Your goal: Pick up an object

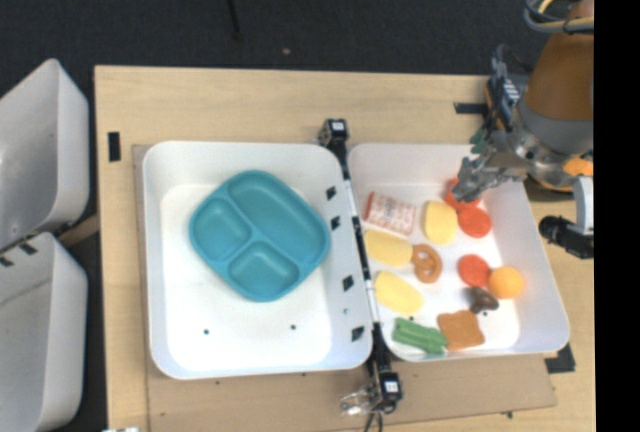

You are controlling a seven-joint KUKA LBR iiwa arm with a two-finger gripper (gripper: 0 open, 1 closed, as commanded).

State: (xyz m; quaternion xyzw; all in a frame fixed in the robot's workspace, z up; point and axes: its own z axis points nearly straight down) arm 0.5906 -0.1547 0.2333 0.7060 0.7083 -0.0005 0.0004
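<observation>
At the right edge of the frame, the grey arm [560,80] with its orange band enters from the upper right and slants down and to the left, its wrist over the upper right part of the right bin [540,320]. Its gripper [470,182] hangs low above a red round piece [472,218] near the bin's upper middle; whether the pincer is spread or pinching cannot be told. Just left of that piece a yellow oval [439,221] stands with its long axis roughly up and down the frame. Farther left lies a pink-and-white packet [389,213], tilted slightly, and below it a yellow piece [388,248] and another [399,293], both lying nearly across the frame. A brown pretzel [427,263], an orange ball [507,281], a green piece [419,336] and a toast slice [461,329] fill the lower part. Filling the middle of the left bin [160,340], a teal divided tray [260,234] sits rotated, one corner toward the lower edge of the frame.
</observation>
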